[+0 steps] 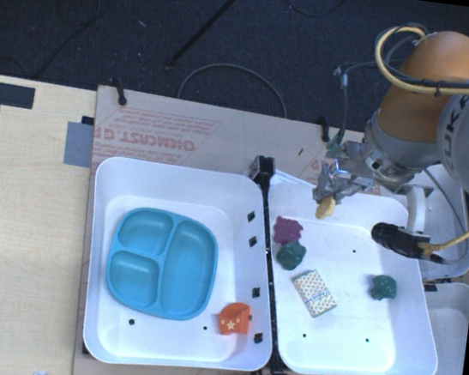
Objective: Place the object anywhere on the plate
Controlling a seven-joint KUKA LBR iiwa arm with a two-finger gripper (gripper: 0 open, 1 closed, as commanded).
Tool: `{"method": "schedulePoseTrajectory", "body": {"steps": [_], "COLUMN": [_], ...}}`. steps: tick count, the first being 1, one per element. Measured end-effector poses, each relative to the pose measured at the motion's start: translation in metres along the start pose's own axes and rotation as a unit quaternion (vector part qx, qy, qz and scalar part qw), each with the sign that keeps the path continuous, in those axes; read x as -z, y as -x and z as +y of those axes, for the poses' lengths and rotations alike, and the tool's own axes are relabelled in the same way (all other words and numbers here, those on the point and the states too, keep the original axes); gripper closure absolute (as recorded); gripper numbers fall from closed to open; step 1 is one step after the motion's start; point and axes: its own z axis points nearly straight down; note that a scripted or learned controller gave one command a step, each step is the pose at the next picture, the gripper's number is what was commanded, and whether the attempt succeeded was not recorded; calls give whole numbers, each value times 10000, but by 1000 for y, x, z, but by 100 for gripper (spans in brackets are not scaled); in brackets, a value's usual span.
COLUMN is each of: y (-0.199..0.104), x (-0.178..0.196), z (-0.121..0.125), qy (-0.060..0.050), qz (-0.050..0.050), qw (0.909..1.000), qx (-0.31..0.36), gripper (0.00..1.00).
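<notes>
Two white bins sit side by side on the bench, the left bin [110, 208] bearing a blue divided plate [162, 262]. Above the right bin's [402, 353] far edge, the gripper [330, 194] pinches a small yellow object [326, 207] between its fingers, well apart from the plate.

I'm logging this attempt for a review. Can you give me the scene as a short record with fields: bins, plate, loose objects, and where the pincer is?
left bin: holds the blue plate and an orange object beside the plate's lower right corner
plate: three compartments, nothing on it
right bin: purple object, dark green object close below it, patterned box, teal object
pincer: over the right bin's far edge, a small yellow object at its tip
task state: nothing placed on the plate yet
</notes>
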Motion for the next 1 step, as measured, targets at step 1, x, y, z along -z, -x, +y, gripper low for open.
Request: {"method": "schedulePoseTrajectory", "body": {"steps": [1], "y": [-59], "x": [-10], "z": [-8], "qy": [-19], "qz": [2], "qw": [10000], "qx": [2], "gripper": [100]}}
